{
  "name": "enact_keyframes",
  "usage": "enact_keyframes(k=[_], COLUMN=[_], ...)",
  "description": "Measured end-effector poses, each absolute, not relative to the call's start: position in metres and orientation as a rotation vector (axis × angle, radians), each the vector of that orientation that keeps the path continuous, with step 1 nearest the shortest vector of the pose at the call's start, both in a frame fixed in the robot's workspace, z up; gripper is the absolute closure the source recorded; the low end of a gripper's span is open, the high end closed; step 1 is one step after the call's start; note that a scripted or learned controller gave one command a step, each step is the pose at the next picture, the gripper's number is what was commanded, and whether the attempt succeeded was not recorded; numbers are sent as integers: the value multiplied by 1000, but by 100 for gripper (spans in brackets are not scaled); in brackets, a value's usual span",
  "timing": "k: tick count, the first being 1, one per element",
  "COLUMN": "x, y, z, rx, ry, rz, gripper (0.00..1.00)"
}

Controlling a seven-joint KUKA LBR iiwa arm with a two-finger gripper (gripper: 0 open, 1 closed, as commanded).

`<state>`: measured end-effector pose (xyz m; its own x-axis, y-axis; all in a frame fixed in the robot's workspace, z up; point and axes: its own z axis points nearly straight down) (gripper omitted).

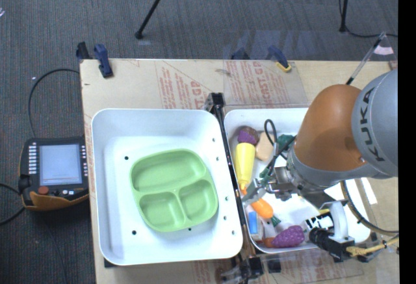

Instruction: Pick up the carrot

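Right now the claw [259, 190] is seen lowered into the right bin [296, 114], and whether it is open or closed cannot be told. Just below it the carrot [263, 208] is found lying, with a corn cob [244, 162] just beside and purple grapes [288, 236] further below.

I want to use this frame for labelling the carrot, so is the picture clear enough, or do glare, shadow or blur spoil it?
Camera view: light is even and soft, no harsh glare on the white bins; slight softness overall; the carrot is sharp enough but lies shaded under the arm, beside the gripper.
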<state>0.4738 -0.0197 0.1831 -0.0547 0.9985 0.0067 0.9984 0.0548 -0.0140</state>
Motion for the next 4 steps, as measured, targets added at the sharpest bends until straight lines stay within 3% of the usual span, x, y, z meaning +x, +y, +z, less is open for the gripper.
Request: enact_keyframes(k=[1, 2, 3, 4], x=[472, 473, 472, 472], y=[-94, -84, -85, -85], z=[125, 85, 93, 93], rx=[-2182, -2447, -2454, -2455], ry=[-2247, -1954, -1936, -1936], rz=[13, 8, 13, 12], gripper=[0, 0, 100, 0])
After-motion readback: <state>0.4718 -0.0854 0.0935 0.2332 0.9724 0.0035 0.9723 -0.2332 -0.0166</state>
